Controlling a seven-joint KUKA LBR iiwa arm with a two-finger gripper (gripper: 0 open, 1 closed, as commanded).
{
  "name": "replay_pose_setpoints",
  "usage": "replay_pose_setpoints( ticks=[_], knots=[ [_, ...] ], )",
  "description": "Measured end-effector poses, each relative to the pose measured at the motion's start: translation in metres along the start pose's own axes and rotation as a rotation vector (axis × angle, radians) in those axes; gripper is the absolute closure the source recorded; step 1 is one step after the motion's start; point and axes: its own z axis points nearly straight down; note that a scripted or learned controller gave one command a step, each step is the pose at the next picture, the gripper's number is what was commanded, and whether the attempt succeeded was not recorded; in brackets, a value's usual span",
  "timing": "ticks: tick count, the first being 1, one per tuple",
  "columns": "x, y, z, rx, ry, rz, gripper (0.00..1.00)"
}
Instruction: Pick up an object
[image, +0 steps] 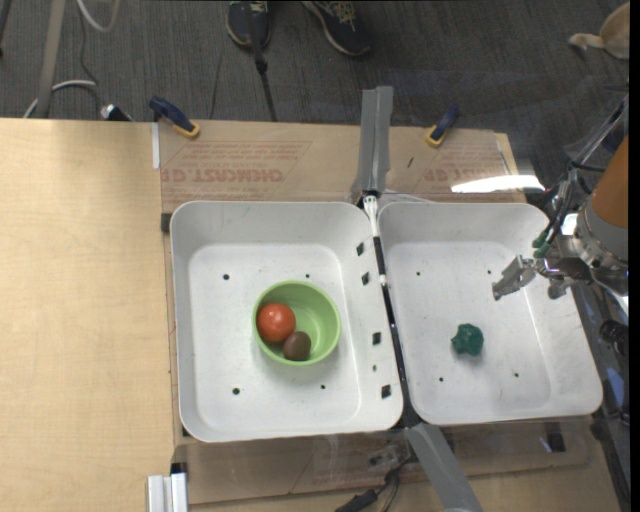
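A small dark green lumpy object (467, 340) lies on the floor of the right bin (440, 400). My gripper (532, 281) hovers above the bin's right side, up and to the right of that object and apart from it. It is open, with nothing between its fingers. In the left bin (210, 390) stands a light green bowl (320, 310) that holds a red ball (276, 321) and a small brown item (297, 346).
The two white bins meet at a raised divider (380, 290) with black clips. A grey bar (376, 140) rises behind the bins. Brown cardboard (250, 165) lies under them, held by clamps (175, 116), and a bare wooden bench top (80, 300) spreads to the left.
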Motion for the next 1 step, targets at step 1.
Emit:
replay_pose_setpoints(
  ticks=[1],
  knots=[
    [0.0444,0.0592,0.1206,0.001,0.000,-0.037,0.00]
  ],
)
